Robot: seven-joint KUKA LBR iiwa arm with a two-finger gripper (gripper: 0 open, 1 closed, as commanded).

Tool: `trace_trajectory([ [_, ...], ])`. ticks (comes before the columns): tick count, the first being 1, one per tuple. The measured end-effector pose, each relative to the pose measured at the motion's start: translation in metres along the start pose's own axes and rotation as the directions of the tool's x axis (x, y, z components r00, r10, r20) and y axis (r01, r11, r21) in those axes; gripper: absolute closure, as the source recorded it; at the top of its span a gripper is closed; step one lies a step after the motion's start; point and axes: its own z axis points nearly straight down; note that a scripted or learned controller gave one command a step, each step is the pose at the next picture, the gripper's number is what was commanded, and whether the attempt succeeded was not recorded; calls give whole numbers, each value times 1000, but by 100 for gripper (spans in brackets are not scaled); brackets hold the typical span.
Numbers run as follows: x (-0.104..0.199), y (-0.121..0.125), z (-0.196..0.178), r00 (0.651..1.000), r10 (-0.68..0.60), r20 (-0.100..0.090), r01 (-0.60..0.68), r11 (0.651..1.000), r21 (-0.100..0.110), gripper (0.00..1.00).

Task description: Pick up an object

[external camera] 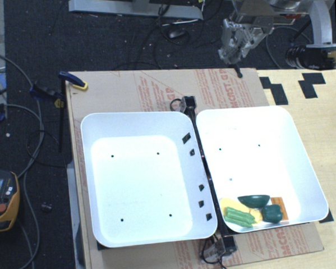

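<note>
Camera view: gripper (234,43) is hanging beyond the far edge of the right bin (304,163), well apart from the objects.

Taking the right bin as landmark, the gripper is sitting outside its far rim, over the dark floor past the bench, and whether it is wide or narrow I cannot tell. All the pickable things are clustering in that bin's near corner: a dark green bowl-like piece (254,200), a light green ridged piece (238,217) just beside it with its long axis running slantwise along the near rim, a darker green lump (272,213), an orange block (279,204) and a yellow piece (230,205) partly underneath. Judging from this, the coming move is calling for travel across the whole bin toward the near rim, then a descent.
</note>
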Motion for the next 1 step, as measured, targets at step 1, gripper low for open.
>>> trace_trajectory([
  [1,29,-4,0,1000,3,0,-3,1000,0,100],
])
